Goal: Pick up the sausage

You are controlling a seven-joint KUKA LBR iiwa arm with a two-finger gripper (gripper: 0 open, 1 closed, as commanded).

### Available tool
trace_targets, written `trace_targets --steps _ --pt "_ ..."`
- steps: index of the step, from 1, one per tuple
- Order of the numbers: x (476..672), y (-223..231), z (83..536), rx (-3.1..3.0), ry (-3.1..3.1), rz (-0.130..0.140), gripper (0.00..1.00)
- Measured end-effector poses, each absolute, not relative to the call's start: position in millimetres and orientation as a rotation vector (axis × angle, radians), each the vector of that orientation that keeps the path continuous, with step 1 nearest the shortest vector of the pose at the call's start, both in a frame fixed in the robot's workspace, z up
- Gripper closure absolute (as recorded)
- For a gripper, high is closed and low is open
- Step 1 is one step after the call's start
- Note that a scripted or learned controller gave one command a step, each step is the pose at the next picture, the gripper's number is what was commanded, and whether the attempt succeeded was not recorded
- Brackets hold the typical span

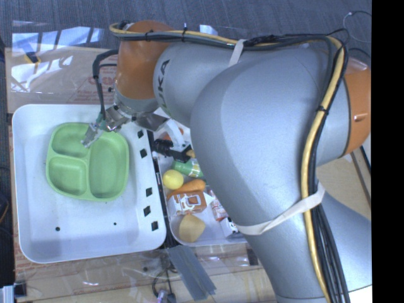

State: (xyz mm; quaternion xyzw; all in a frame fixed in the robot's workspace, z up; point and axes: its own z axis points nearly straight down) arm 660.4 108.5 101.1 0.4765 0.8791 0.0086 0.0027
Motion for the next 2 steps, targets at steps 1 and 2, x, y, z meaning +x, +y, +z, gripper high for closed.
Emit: trace_targets --steps 1,2 --pt "659.1 107 99 1.607 2.697 0.026 0.0" --pt "656.7 88 193 1.312 2.853 -0.001 0.0"
